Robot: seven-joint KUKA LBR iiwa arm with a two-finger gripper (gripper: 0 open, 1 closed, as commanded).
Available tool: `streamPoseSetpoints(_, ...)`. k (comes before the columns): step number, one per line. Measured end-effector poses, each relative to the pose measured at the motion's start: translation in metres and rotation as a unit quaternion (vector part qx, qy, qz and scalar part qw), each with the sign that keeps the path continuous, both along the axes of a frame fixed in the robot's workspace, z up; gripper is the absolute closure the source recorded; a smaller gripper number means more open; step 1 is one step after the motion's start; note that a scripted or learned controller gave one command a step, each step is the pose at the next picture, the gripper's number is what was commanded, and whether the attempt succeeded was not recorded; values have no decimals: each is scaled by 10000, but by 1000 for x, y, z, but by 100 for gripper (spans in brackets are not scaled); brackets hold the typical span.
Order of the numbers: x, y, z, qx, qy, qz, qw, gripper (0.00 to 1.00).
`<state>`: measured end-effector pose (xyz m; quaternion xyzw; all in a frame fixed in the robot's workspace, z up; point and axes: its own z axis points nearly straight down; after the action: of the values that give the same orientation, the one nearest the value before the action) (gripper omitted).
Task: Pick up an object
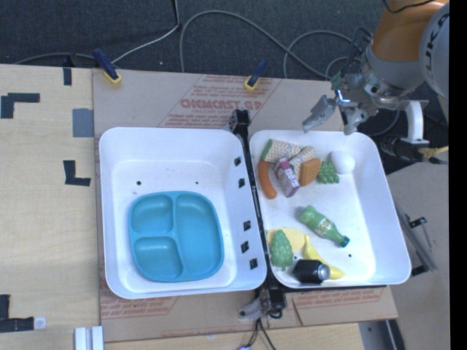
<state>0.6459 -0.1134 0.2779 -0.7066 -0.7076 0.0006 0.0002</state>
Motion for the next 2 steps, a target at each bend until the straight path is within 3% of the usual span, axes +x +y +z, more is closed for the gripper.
streamPoseSetpoints(1,-69,39,-92,6,13,0,10000,0)
streamPoseSetpoints(2,-104,6,-192,5,-6,-5,10000,0)
